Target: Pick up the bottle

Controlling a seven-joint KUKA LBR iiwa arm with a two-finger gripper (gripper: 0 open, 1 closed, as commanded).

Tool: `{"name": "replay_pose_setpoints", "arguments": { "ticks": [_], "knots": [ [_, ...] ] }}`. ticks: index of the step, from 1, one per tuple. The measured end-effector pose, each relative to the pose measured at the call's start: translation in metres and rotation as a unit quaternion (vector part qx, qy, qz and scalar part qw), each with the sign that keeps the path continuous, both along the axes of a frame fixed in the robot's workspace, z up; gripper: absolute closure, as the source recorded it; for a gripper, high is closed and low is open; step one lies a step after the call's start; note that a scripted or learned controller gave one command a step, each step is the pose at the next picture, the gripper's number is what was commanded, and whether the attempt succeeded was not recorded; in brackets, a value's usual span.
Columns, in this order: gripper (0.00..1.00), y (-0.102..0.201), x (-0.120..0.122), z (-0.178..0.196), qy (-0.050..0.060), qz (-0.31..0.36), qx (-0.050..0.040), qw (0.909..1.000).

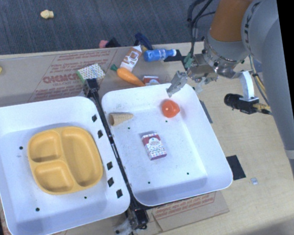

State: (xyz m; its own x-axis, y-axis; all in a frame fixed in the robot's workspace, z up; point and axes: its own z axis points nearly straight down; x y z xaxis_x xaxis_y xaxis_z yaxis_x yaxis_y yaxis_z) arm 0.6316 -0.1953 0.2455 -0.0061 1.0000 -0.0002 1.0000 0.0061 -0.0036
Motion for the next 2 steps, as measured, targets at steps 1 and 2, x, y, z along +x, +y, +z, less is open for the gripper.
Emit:
{"name": "replay_pose_setpoints", "arguments": {
  "ticks": [1,2],
  "knots": [
    [0.00,0.043,-0.007,-0.122,0.002,-0.113,0.0006,0.9936],
    [1.00,0.043,-0.006,-0.110,0.002,-0.111,0.0010,0.9938]
  ]
}}
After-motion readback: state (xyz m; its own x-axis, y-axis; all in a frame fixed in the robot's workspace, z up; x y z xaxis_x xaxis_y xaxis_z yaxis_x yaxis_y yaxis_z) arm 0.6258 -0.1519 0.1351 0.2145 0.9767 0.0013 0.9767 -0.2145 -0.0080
